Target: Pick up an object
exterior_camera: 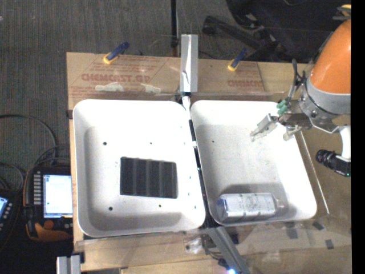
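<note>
Hand (272, 126) hangs over the far part of the right bin (302, 170), fingers apart, nothing between them. Clear plastic bottle (250, 205) lies on its side against the near wall, long axis left-right, well apart from the hand, toward the viewer.

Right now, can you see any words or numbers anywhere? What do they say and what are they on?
"CHEMCAST GP": red print on the left brown board behind the bins; I am fairly sure of it, but it is faint.
More red print on the right brown board: too blurred to read.
Label on the bottle lying in the right bin: too small to read.
Lit screen of the handheld controller beside the left bin: too small to read.
</note>
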